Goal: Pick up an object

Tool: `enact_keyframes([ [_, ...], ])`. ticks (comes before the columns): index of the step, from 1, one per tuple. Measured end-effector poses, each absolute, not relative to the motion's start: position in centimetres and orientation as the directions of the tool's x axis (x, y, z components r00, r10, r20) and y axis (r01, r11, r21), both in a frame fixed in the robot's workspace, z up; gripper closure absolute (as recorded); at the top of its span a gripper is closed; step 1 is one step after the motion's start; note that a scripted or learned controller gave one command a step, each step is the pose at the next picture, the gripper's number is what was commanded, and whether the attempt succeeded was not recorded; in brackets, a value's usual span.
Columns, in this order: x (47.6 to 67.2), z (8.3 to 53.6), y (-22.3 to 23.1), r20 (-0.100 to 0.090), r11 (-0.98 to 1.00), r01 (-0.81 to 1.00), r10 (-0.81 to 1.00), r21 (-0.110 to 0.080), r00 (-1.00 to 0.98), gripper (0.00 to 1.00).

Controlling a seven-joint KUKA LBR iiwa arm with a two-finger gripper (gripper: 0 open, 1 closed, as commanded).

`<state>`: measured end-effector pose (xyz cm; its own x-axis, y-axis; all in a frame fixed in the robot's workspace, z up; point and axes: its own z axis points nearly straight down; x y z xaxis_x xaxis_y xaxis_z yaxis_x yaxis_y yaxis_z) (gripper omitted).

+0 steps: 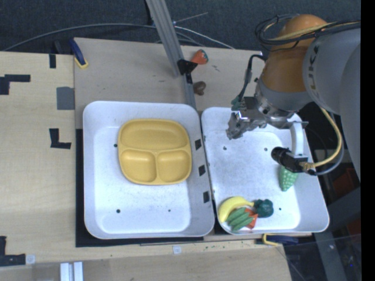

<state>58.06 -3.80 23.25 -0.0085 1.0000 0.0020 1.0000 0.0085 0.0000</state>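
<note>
My gripper [236, 127] hangs over the far left part of the right bin [258, 174], its dark fingers pointing down with nothing seen between them. A yellow banana [230, 205] lies at the bin's near left corner, beside a green and red vegetable bunch [245, 217] and a dark green piece [263, 207]. A light green cone-shaped toy [287, 178] sits at the right side of the bin, under a black part of the arm. All of these lie well away from the gripper.
The left bin [105, 174] holds a yellow divided plate [155, 151]. A grey pole [167, 28] rises behind the bins, with a small orange object [201, 56] and a brown one [199, 88] on the bench near it.
</note>
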Motion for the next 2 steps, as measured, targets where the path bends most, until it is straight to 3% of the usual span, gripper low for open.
enact_keyframes([
  [2,60.3,23.7,6.9,0.002,0.008,1.0,1.0,-0.001,-0.008,1.0],
])
